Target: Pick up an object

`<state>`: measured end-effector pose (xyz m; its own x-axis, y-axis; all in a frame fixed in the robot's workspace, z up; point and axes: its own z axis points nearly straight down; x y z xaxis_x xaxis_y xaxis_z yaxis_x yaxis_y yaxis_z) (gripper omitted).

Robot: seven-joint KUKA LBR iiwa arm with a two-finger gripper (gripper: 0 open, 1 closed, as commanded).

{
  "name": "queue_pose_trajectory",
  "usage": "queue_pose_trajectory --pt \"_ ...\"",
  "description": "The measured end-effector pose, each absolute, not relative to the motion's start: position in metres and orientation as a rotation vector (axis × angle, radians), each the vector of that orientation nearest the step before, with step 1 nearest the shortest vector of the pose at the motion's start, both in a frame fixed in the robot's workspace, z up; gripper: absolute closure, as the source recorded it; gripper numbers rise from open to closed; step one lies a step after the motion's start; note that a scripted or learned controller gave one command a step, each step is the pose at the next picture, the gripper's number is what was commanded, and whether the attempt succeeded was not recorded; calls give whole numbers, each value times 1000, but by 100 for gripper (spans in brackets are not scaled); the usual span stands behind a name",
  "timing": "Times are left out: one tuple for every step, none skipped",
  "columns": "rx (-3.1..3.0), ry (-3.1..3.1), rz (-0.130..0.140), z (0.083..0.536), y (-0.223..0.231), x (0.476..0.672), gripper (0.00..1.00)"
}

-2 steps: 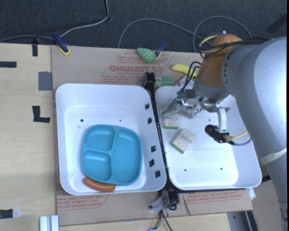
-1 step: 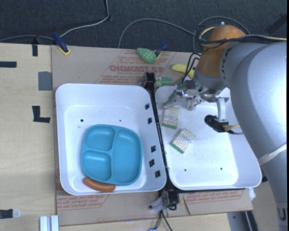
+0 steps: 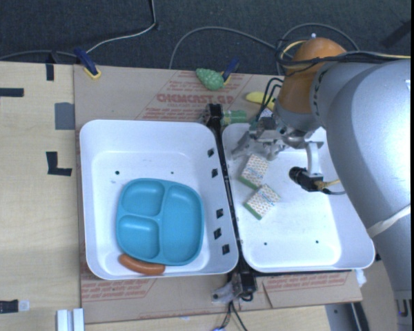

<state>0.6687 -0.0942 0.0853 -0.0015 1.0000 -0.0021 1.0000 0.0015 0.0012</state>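
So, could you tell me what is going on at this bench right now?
A grey robot arm reaches in from the right, its gripper low over the far end of the right bin. Two sponges lie just in front of it in that bin, neither visibly held. The left bin holds a blue divided plate with a toy hot dog beside it, both untouched.

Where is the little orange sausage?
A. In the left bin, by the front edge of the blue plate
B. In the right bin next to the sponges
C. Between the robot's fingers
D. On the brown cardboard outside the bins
A: the orange sausage lies in the left bin, right against the near edge of the blue plate.
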Motion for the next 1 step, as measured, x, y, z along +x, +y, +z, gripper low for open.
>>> queue_pose_trajectory --pt "2217 2221 -1 86 -95 657 0"
